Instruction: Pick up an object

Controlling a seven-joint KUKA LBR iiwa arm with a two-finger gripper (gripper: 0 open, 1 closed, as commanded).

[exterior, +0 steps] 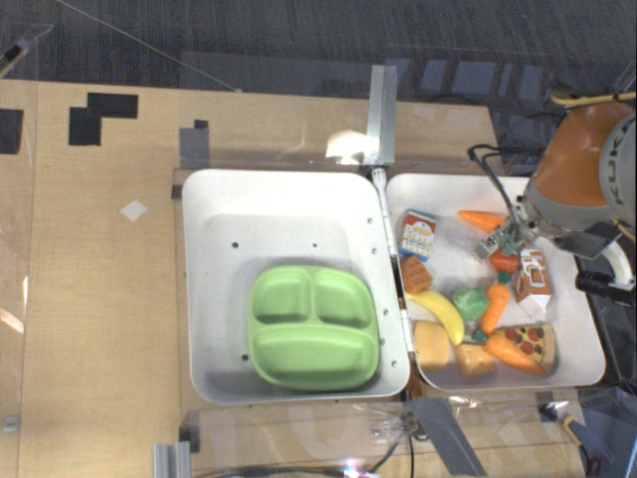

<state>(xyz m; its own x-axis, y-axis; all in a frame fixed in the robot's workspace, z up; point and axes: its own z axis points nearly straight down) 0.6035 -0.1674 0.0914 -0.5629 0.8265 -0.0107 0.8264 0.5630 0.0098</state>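
Over the right bin point(594, 366), seen from the fixed overhead camera:

Arm point(587, 162): grey, orange band above the wrist, entering from the right edge and reaching down-left into the bin's upper half.

Gripper point(506, 242): low over the toys, its tip among a small red piece point(505, 262) and the top of a carton. Whether the jaws are open or closed cannot be told (the tip is small and tangled with cable and clutter), and nothing can be said to sit between them.

Contents of the right bin, upper left to lower right: a small box point(418, 234) with a blue and orange label; a carrot point(480, 220) lying crosswise near the back wall; a white and red carton point(533, 275) just right of the gripper tip; a second, small carrot point(494, 308) standing roughly lengthwise; a green vegetable point(470, 301); a banana point(439, 313) running diagonally; a pale bread-like block point(431, 344); a browner lump point(476, 360); a pizza slice point(520, 347).

Left bin point(214, 267): holds a green divided tray point(314, 327), well apart from the arm.

Likeliest target, as a judgement: the red piece, touching or just below the tip, slightly toward the camera. Its long axis appears to run left to right, so a short drop straight down looks needed, with the carton crowding the right side.
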